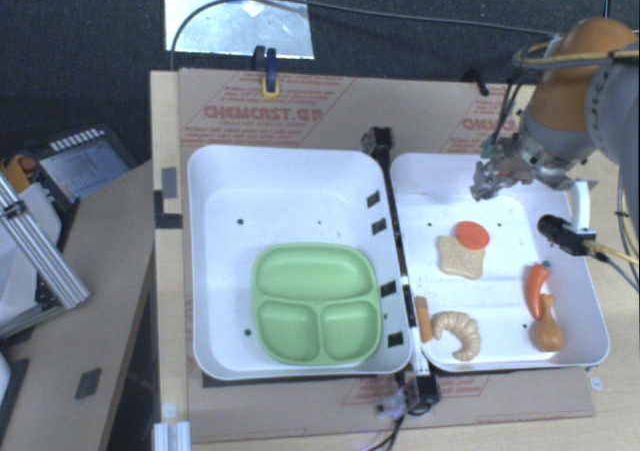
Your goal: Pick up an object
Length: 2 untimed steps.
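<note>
The right bin (430,179) holds several toy foods. A red tomato slice (472,234) rests on the top edge of a tan bread slice (461,258). A croissant (457,332) lies near the front, with a small brown sausage (422,319) beside it at the bin's left wall. At the right lie a red-orange carrot (537,286) and a tan pear-shaped piece (547,331). My gripper (488,182) hangs over the back of the right bin, behind the tomato slice, with nothing visible between its fingers.
The left bin (230,189) holds a green divided plate (315,301) at its front right. A black divider (390,229) with clips runs between the bins. Cardboard (300,109) lies under both bins. A cable arcs behind the bench.
</note>
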Motion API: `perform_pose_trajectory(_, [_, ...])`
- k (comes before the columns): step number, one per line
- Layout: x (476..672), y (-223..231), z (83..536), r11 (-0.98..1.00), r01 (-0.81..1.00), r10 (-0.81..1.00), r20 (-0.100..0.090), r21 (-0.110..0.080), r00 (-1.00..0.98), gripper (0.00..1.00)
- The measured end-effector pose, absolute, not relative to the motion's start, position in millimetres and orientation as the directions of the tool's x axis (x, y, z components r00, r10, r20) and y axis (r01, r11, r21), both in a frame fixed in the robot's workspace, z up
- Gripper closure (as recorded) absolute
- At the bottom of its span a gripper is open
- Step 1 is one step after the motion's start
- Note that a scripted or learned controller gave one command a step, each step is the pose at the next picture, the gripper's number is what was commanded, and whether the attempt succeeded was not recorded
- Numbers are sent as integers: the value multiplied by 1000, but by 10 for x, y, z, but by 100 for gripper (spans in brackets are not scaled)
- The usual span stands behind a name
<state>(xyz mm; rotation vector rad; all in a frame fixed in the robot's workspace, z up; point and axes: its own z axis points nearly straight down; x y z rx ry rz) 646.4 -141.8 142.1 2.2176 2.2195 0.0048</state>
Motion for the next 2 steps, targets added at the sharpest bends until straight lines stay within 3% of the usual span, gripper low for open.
perform_pose_trajectory(2, [6587, -1422, 2463, 5, 1000, 1000, -2, 8, -5, 100])
